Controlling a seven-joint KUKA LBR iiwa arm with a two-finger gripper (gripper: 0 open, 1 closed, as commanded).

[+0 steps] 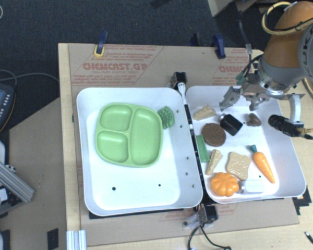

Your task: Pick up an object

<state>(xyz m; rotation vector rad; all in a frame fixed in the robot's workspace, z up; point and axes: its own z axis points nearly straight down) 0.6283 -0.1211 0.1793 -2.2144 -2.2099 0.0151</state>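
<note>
Over the right bin [295, 155], the gripper [242, 99] is held with its fingers spread and nothing between them. Just below it, a black block [231, 124] and a brown cookie [214, 134] are seen; a carrot [264, 166] and pumpkin [225, 184] lie nearer the front. A green plate [129, 134] and broccoli [166, 116] are kept in the left bin [94, 186].

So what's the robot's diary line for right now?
gripper open above right bin | holding nothing | carrot, pumpkin untouched | plate in left bin
</note>
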